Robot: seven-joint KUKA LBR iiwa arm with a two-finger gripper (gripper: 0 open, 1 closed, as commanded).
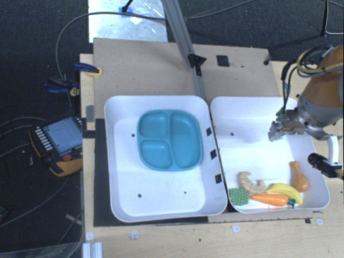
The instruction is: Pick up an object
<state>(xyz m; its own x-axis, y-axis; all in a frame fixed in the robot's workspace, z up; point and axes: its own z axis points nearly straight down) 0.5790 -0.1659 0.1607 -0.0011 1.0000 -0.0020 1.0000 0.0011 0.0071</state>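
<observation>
My gripper (277,130) hangs over the right part of the right bin (242,120), well above the toys. Along that bin's near edge lie an orange carrot (269,199), a yellow banana (285,190), a tan curled piece (250,183) and a small green piece (239,196). An orange-brown drumstick-shaped toy (299,177) lies further right. Nothing shows between my gripper's tips.
The left bin (121,165) holds a blue divided plate (170,140). A grey pole (180,26) slants in from the top, ending near the gap between the bins. Clamps and a blue device (59,136) sit off the bench to the left.
</observation>
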